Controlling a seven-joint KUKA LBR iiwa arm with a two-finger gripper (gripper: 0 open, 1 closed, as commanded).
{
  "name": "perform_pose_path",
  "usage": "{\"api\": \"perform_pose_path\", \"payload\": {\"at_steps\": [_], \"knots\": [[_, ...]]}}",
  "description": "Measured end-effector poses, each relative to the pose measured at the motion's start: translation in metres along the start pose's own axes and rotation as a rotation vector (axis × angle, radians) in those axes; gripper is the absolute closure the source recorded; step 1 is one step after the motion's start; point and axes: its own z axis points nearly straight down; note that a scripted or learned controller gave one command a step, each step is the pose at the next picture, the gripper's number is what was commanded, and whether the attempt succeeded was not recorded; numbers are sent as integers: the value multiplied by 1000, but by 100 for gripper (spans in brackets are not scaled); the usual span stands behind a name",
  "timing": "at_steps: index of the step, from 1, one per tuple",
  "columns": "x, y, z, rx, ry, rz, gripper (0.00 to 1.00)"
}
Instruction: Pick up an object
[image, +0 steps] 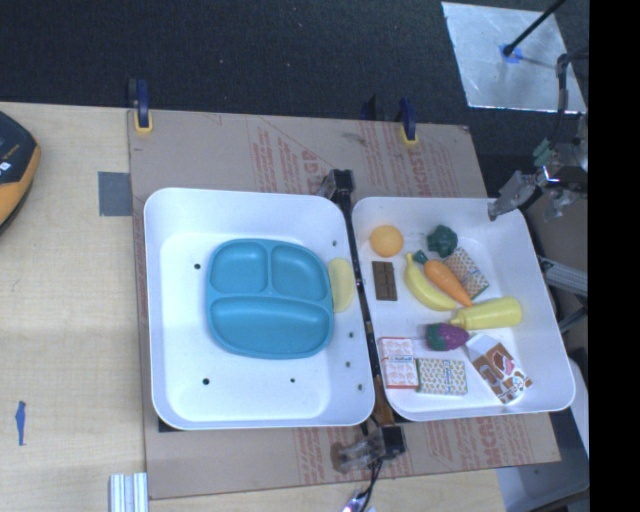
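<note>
Two shallow white plastic bins side by side on a brown cardboard sheet (300, 150) over a pale wooden bench (60, 300). In the left bin (170, 300): a blue three-compartment plastic tray (268, 298), lying flat near the middle, with a pale yellow oblong piece (342, 284) just beside its right edge, against the bin's right wall. In the right bin (545, 330): a cluster of toy food, namely an orange ball (386, 240) near the upper left corner, a small dark green broccoli-like piece (441, 239) to its right, a dark brown flat bar (384, 280) below the ball, a yellow banana (424, 287) with an orange carrot (447, 281) lying across it, a patterned cracker-like square (468, 269) touching the carrot, a yellow cylinder (possibly corn) (490, 314) lying on its side, and a purple eggplant-like piece (445, 336) just below it. Along the bottom edge: a red-and-white flat card (399, 362), a speckled flat square (442, 376) beside it, and a small printed packet (499, 369) at the right. Gripper (505, 200) at the right bin's upper right corner, over the rim and well apart from the toys, nothing seen in its grasp; too small and blurred to tell how far open. Blue clamps (142, 105) on the cardboard's top edge.
</note>
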Motion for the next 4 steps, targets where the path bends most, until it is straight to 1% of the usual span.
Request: {"api": "perform_pose_path", "payload": {"at_steps": [1, 2, 3, 4], "knots": [[34, -43, 97, 12, 4, 1, 0], [28, 5, 180, 4, 0, -4, 0], [31, 35, 174, -4, 0, -1, 0], [63, 9, 174, 2, 1, -3, 0]]}}
